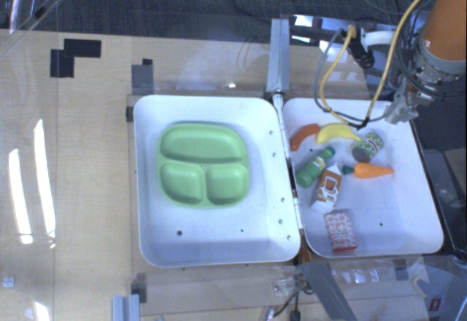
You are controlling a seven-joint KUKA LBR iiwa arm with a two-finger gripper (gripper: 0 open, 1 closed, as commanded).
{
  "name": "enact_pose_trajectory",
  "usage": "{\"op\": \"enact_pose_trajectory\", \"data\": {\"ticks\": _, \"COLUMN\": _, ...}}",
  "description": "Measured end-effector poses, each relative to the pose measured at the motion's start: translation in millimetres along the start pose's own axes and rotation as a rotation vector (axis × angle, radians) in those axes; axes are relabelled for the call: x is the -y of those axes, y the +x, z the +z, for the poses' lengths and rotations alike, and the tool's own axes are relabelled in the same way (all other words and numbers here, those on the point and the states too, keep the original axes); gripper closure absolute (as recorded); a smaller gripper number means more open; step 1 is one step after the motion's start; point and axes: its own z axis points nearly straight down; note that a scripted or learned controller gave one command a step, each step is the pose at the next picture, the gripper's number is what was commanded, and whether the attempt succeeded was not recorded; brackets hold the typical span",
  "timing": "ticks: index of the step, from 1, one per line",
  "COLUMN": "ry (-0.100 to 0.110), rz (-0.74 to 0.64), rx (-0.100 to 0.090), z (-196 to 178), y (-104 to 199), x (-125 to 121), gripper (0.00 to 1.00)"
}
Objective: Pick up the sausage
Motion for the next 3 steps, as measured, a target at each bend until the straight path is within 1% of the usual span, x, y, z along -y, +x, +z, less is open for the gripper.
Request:
{"op": "enact_pose_trajectory", "data": {"ticks": 1, "ry": -0.001, "rz": 0.005, "rx": 0.006, "z": 32.2, "y": -33.0, "x": -2.2, "gripper": 1.00}}
{"op": "enact_pose_trajectory", "data": {"ticks": 2, "ry": -0.004, "rz": 0.003, "rx": 0.019, "z": 75.2, "y": 3.5, "x": 29.4, "gripper": 1.00}}
{"op": "enact_pose_trajectory", "data": {"ticks": 3, "ry": -0.008, "rz": -0.003, "rx": 0.022, "z": 133.7, "y": -13.7, "x": -10.9, "gripper": 1.00}}
